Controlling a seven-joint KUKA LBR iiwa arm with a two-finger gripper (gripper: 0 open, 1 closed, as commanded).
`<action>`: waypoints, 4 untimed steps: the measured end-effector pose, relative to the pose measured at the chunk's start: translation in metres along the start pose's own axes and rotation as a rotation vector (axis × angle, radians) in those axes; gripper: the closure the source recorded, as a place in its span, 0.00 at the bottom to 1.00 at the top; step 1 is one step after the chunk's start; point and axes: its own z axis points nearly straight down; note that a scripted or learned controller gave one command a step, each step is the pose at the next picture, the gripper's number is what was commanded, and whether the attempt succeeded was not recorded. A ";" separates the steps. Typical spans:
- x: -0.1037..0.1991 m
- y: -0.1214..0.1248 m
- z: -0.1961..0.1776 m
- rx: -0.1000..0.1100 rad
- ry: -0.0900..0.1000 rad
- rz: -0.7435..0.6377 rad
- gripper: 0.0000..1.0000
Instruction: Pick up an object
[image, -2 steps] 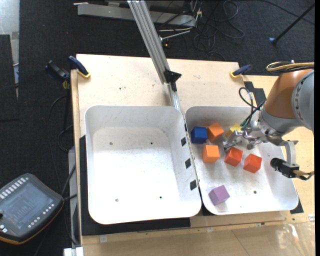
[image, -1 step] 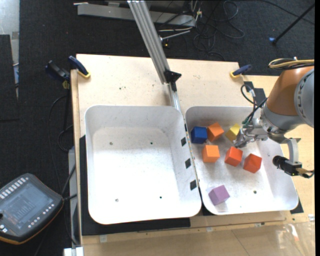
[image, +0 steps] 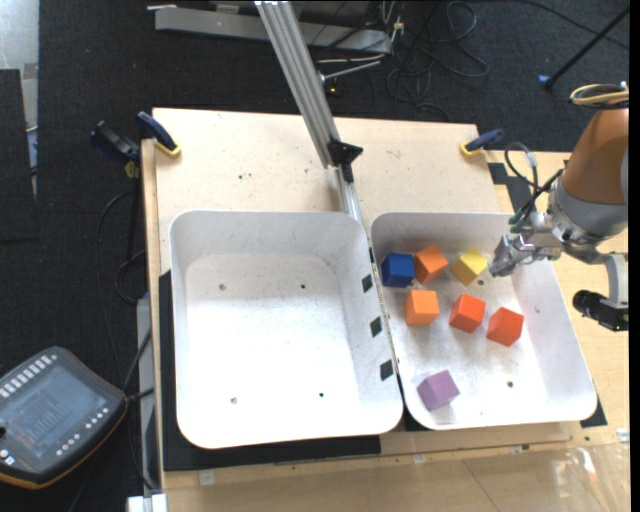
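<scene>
The right bin (image: 560, 395) holds several small blocks: a blue cube (image: 398, 269), an orange cube (image: 431, 263), a yellow cube (image: 468, 267), another orange cube (image: 422, 306), two red-orange cubes (image: 467, 313) (image: 505, 326) and a purple cube (image: 438, 389). My gripper (image: 500, 264) hangs low over the bin's back right part, just right of the yellow cube. Nothing shows between its fingers.
The left bin (image: 200, 300) sits beside the right one, with a divider edge between them. A slanted metal rail (image: 305, 85) runs down to the bins' back. Clamps (image: 160, 135) (image: 482, 142) sit at the bench corners. A teach pendant (image: 55, 415) lies at lower left.
</scene>
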 end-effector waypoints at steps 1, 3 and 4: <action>-0.003 0.006 -0.044 0.001 0.001 -0.003 1.00; 0.042 -0.009 -0.103 0.007 0.004 -0.007 1.00; 0.095 -0.030 -0.107 0.009 0.005 -0.008 1.00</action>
